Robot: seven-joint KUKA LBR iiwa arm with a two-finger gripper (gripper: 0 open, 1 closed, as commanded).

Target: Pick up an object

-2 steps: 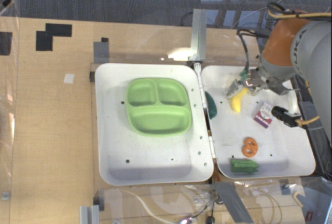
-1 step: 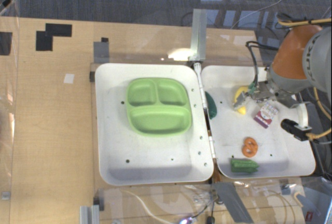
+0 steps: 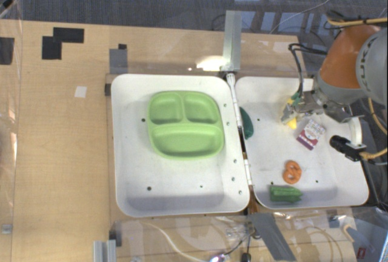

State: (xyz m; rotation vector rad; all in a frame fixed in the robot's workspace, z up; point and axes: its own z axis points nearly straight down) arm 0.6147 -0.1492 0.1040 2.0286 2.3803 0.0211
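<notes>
camera view looks down on our bench (image 3: 54, 133) with the two white bins sitting side by side. the left bin (image 3: 130, 194) takes up the middle of the frame and has a green divided plate (image 3: 185, 124) in its upper half, three compartments, lying flat.

the right bin (image 3: 260, 151) is where the small stuff is. near its bottom edge, lower right of the frame, we've got a green pepper-looking thing (image 3: 285, 194) lying on its side, and just above it an orange pretzel-shaped object (image 3: 292, 171). further up there's a small white and purple packet (image 3: 310, 133), tilted. a dark green object (image 3: 246, 123) rests against the bin's left wall, right by the divider between the bins.

the arm (image 3: 357, 67) comes in from the right edge of the frame, orange band up top, and the gripper (image 3: 295, 110) is down in the upper part of the right bin. there's a little yellow item (image 3: 291, 124) right at the fingertips, just left of the packet. honestly we cannot tell whether the gripper is parted or closed, or whether the yellow bit is actually in its grasp or just lying under it, it's too small and cluttered there.

a black cable (image 3: 295, 63) loops above the gripper.
</notes>
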